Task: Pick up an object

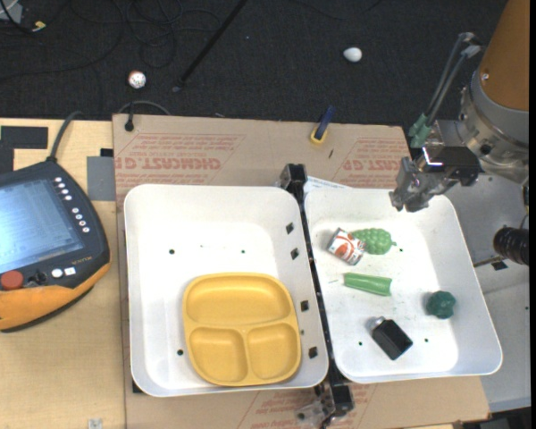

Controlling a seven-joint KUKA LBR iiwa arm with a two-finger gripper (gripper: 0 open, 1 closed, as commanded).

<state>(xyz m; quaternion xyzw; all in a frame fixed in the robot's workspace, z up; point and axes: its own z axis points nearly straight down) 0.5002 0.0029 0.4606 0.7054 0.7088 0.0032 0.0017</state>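
Observation:
The right bin [464, 239] holds a small red and white can [345, 247], a bumpy green toy [372, 239] beside it, a green pepper-like piece [368, 283], a dark green round lump [441, 304] and a black block [391, 338]. My gripper [411, 193] hangs over the bin's far right corner, above and to the right of the can. Nothing shows between its fingers. All the objects lie apart from it on the bin floor.
The left bin [161, 213] holds a yellow divided tray [242, 327]. A teach pendant [36, 235] lies on the bench at the left. A black clamp [293, 177] sits at the far end of the wall between the bins.

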